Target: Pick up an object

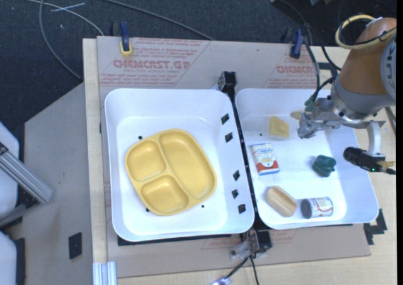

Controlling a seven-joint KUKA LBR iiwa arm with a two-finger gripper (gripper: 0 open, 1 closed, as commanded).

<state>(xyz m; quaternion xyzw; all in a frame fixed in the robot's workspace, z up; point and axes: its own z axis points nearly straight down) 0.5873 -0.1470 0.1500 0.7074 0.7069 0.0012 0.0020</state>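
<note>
On the tabletop point(63, 151) sit two shallow white bins side by side. One yellow divided tray point(170, 170), with three compartments, lies flat in the left bin point(119, 111). Five loose objects lie in the right bin point(359, 205): one pale yellow block point(279, 127) near the far side, one small white and red carton point(265, 158) close to the divider, one dark green object point(325, 165) toward the right, one tan bread-like roll point(281, 201) and one small can point(317, 207) on its side, these last two just beside each other near the front rim. The gripper point(306, 128) hovers over the far part of the right bin, just right of the yellow block, with nothing visible between its fingers; whether they are open or closed cannot be told at this size. The green object's shape is hard to make out, and the carton's print is too small to read. The arm point(368, 63) is cut off at the right edge.
</note>
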